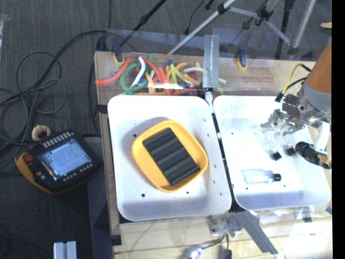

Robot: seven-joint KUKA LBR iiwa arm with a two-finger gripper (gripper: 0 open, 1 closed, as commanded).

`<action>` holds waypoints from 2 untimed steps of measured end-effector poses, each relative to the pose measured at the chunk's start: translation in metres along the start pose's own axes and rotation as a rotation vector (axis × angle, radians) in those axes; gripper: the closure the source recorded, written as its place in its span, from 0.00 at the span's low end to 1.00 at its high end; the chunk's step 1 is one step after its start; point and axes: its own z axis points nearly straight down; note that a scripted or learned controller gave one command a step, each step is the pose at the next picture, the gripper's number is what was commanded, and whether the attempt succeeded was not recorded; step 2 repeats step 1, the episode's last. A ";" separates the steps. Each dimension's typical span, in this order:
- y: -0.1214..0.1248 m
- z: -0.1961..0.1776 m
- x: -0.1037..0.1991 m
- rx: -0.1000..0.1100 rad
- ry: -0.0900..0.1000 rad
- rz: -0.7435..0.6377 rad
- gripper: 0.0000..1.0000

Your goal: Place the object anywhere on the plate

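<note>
Hovering over the upper right part of the right bin (323, 198): the claw (280, 139), clear-fingered with dark tips, reaching in from the right on the grey arm (318, 99). Hard to read how wide apart the fingers are standing; cannot tell, and nothing visibly sitting between them.

Lying below and slightly left of the claw, near the bin's front wall: a small clear vial (261, 176) with a black cap, long axis running roughly left to right, cap end pointing right. Looking smooth, glassy or plastic, nearly vanishing against the white floor, so likely slippery and prone to rolling across its axis.

Sitting well to the left, in the left bin (121, 198): the yellow plate (144, 169), rounded-rectangular, turned at a diagonal, carrying a dark ribbed block (171, 156) across most of its middle. Bare yellow rim showing all round.

Judging the coming move as a short drop toward the front, then a long carry leftward over the divider between bins.
</note>
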 end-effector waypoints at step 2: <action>0.000 0.000 0.000 0.000 0.000 0.001 0.00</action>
